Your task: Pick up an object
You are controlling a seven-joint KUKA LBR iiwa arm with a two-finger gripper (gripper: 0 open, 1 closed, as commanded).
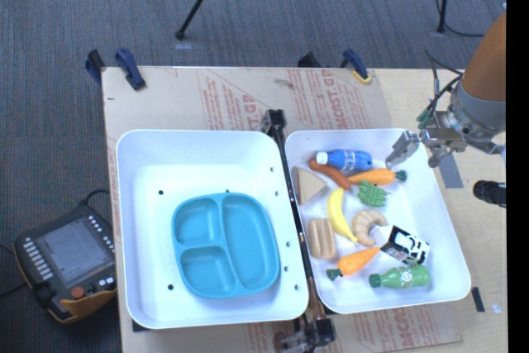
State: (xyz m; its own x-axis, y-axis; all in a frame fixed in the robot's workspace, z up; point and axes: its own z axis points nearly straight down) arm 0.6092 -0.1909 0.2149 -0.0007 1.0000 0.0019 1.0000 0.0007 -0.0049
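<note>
The end effector [421, 146] hangs over the upper right rim of the right bin [453, 219], its two fingers spread apart, one slanting toward the toys and the other trailing off to the right, and nothing sits between them; the pick is not yet made. Nearest to it lie the orange carrot [374, 176] and the blue bottle [345, 159], just beside each other, with a green leafy piece [372, 194] close below; the likely trouble is crowding, since a finger coming down here could land on a neighbour and nudge it, or close on two things at once; the bottle looks round and smooth, so it may roll or squirt free of a pinch; the bin wall right under the wrist could also catch a finger. Further out lie a banana [337, 213], a croissant [369, 223], a second carrot [357, 261] and a green bottle [403, 279]; the left bin [140, 169] carries a blue divided plate [225, 244]; both bins rest on a clamped board counter [248, 95], grey carpet around, a handheld controller [64, 263] on the floor at left.
</note>
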